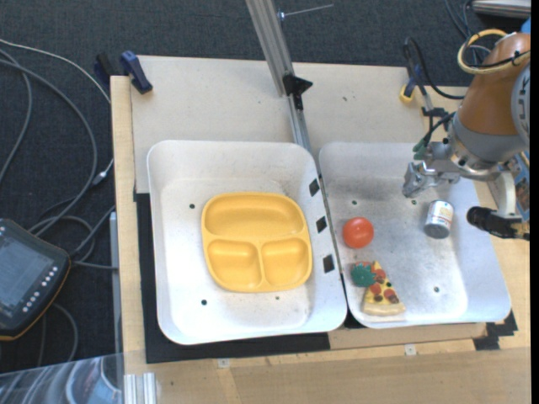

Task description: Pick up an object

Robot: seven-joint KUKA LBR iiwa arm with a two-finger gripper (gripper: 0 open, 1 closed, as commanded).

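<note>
A: What do the jaws show at this instant?

B: The jaws [418, 178] hang low over the back of the right bin [480, 293], beneath the grey wrist and the orange band of the arm [488, 99]; how far they stand apart cannot be told from this slant; nothing is seen held between them.

A: And the things nearest them?

B: A small silver can [438, 218] lies on the bin floor just beside and in front of the jaws, apart from them as far as can be judged; farther forward and to the left sits a red ball [358, 232]; nearer the front rim lie a green toy [364, 273] and, touching it, a toy pizza slice [383, 296].

A: Beyond that bin?

B: The left bin [168, 225] carries a yellow divided plate [256, 241]; both bins rest on the tabletop [210, 99].

A: How far along is the pick?

B: By appearance, early; every object rests on a bin floor, none lifted; the reach seems made, with the can the likeliest target; closing on it and raising it are left.
</note>
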